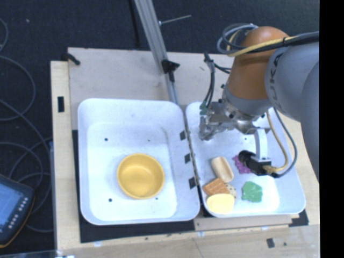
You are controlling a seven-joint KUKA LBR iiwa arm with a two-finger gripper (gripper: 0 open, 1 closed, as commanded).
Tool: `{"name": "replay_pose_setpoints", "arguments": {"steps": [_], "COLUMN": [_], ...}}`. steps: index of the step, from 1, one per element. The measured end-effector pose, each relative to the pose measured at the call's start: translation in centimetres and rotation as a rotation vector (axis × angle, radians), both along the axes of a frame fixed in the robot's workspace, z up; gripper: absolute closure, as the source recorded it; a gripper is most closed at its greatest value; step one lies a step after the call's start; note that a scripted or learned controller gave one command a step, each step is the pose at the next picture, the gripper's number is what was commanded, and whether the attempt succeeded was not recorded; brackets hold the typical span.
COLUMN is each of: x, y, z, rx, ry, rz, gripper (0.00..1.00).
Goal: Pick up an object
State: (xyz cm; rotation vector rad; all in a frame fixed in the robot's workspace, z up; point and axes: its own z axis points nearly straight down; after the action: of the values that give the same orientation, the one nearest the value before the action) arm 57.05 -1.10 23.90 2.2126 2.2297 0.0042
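A grey robot arm with an orange band reaches in from the right over two shallow white bins set side by side on a bench. Its gripper hangs over the far left part of the right bin, close to the wall shared with the left bin. Whether the gripper is spread or pressed together cannot be told from this angle; nothing can be seen held in it.

The things to choose from lie nearer the camera than the gripper, in the front of the right bin. Closest to the gripper, just toward the camera and slightly right, is a tan cylinder-shaped block. Beyond it toward the front edge sit an orange waffle-like piece and a pale yellow block, touching each other. Further right of these lies a green crumpled lump, standing apart, and a purple item partly hidden by a black fitting and cable. A yellow bowl sits alone in the left bin, well to the gripper's left.

The arm appears to be at the approach stage. To do it well, it should probably pick one piece with space around it, such as the tan block or the green lump, centre above it, line its grip across the narrow side, then descend straight. The touching pair at the front risks a clumsy grasp.
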Motion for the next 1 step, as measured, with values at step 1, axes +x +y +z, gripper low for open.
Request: {"name": "replay_pose_setpoints", "arguments": {"steps": [1], "x": [0.93], "y": [4.30], "z": [-0.49], "rx": [-0.001], "ry": [0.001], "rz": [-0.001], "gripper": [1.00]}}
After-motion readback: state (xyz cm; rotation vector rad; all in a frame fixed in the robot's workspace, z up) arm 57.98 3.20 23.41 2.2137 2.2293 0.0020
